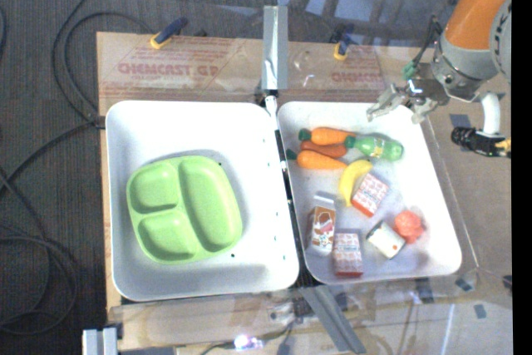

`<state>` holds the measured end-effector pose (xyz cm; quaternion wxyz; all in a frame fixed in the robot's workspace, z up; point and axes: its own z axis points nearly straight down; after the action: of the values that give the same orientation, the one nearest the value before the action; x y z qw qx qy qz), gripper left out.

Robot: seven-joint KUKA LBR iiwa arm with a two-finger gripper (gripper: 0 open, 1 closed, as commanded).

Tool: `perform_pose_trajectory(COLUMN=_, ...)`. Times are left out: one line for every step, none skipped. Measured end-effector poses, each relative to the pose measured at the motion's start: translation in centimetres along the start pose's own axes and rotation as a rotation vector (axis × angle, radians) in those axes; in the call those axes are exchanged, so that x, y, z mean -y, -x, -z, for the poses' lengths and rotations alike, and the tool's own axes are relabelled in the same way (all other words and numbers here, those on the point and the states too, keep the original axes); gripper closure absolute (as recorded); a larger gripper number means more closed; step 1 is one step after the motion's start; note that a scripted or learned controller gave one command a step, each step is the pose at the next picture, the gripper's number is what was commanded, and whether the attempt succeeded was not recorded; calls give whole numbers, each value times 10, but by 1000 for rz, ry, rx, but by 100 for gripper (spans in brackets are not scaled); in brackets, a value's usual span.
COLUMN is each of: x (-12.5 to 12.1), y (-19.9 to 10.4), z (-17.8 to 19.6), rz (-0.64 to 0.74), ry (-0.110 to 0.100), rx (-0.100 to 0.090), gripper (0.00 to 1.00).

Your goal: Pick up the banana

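A yellow banana [353, 179] lies curved in the middle of the right bin [440, 179], between an orange carrot [320, 161] and a small red-and-white carton [370, 194]. My gripper [399, 102] hangs over the bin's far right corner, well up and to the right of the banana. Its fingers are spread, with nothing between them.
The right bin also holds a second carrot [332, 136], a green bottle [378, 147], two more small cartons [322, 230] [347, 253], a white block [385, 242] and a red ball-like item [408, 224]. A green divided plate [184, 206] sits in the left bin [125, 120].
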<state>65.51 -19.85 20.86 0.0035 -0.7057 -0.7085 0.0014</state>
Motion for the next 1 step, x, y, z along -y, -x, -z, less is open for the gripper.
perform_pose_trajectory(x=29, y=-34, z=-105, rz=4, ry=19, rx=5, gripper=0)
